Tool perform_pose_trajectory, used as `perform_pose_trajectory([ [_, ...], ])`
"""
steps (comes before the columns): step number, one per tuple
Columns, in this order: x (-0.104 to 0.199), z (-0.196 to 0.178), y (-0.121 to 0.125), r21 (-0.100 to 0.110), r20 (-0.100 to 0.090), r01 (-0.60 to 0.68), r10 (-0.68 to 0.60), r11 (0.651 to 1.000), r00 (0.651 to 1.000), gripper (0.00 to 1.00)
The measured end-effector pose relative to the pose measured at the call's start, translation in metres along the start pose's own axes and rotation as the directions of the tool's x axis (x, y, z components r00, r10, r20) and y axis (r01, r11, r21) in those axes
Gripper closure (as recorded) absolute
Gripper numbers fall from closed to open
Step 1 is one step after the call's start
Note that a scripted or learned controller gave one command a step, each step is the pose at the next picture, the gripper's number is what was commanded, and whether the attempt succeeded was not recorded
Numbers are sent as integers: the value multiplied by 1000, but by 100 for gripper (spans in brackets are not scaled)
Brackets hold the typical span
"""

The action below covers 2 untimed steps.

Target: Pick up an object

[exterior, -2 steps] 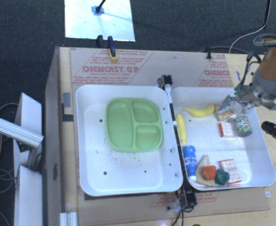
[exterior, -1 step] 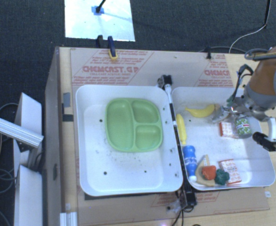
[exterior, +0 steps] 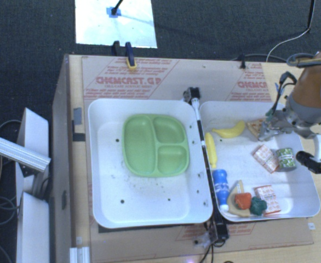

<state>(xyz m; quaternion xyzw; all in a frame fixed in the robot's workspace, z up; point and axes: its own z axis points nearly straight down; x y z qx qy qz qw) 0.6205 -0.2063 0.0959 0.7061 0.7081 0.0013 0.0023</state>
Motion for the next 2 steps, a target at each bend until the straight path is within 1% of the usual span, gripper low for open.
perform_pose_trajectory([
  [1, 0, -11, 1, -3, 1, 1, -1, 1000, 1000, 100],
  [2, 59, -123, -14, -1, 0, 2, -2, 1000, 1000, 100],
])
